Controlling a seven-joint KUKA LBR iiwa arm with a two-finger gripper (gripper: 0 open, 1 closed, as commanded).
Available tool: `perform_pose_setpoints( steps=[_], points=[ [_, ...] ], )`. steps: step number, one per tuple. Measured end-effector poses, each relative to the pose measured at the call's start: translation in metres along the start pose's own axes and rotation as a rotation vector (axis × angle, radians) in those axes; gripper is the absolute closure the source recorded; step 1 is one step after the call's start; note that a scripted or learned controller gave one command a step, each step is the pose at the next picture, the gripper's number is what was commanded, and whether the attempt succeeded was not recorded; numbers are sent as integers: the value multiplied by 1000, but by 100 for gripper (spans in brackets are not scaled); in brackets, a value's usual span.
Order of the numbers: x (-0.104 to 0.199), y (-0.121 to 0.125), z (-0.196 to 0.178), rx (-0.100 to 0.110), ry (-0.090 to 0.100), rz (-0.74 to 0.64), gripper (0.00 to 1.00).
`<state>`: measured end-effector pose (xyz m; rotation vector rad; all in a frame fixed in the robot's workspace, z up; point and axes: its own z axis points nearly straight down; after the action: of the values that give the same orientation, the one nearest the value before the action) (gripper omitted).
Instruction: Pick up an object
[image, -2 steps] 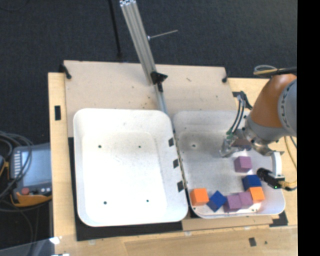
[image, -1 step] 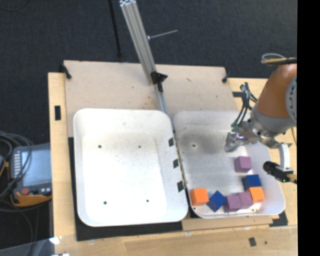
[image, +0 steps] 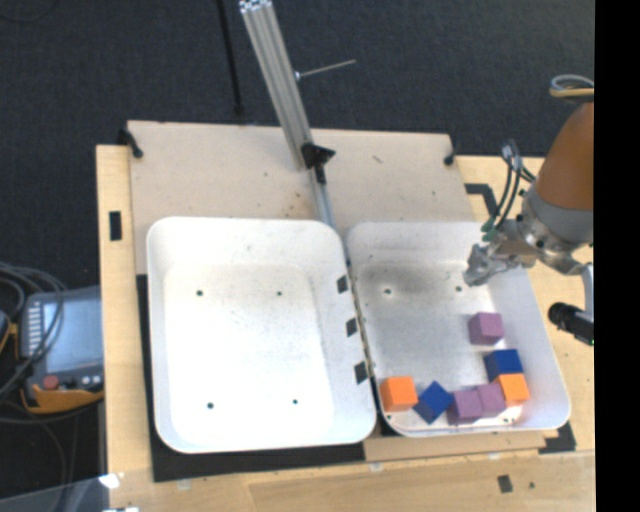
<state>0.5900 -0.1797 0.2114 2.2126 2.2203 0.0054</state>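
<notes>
Several small blocks lie in the right bin (image: 400, 300). A purple block (image: 486, 328) sits alone toward the right side. Along the front edge are an orange block (image: 399, 392), a blue block (image: 434, 401), two purple blocks (image: 477, 403), another blue block (image: 504, 362) and an orange block (image: 514, 387). My gripper (image: 480, 270) hangs over the right bin's back right part, above and behind the lone purple block, with nothing seen in it.
The left bin (image: 250, 330) stands beside the right one. A slanted aluminium post (image: 285, 90) rises from the bench behind the bins. A handheld pendant with cables (image: 55, 345) lies off the bench to the left.
</notes>
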Motion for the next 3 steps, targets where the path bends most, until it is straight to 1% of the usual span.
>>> perform_pose_setpoints(
  steps=[1, 2, 3],
  points=[
    [47, 6, -13, 3, 3, -4, 100],
    [93, 18, -7, 6, 3, -3, 100],
    [139, 21, -16, 3, 3, -4, 100]
  ],
)
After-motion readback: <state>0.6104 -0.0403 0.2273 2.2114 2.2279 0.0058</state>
